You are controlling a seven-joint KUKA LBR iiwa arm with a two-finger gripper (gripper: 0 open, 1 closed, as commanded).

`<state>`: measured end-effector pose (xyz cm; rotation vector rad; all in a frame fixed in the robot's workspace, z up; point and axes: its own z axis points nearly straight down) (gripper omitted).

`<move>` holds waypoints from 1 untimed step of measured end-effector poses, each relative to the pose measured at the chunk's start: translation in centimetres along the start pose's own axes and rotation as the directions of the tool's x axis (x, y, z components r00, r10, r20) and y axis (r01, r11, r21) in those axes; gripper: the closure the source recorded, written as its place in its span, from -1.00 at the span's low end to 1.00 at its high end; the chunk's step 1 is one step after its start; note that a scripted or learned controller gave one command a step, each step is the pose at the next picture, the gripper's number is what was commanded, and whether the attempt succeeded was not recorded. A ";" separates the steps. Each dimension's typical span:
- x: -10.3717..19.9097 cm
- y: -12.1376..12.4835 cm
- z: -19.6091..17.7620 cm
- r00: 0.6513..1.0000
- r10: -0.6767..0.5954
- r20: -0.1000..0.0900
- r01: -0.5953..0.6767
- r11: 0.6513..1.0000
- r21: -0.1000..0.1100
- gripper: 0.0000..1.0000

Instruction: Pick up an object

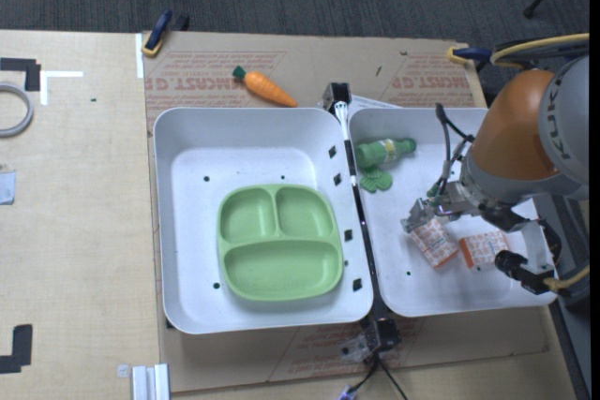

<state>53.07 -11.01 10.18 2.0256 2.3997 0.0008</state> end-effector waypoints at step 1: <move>4.9 -2.4 -16.4 0.998 0.070 0.001 -0.070 0.998 0.000 1.00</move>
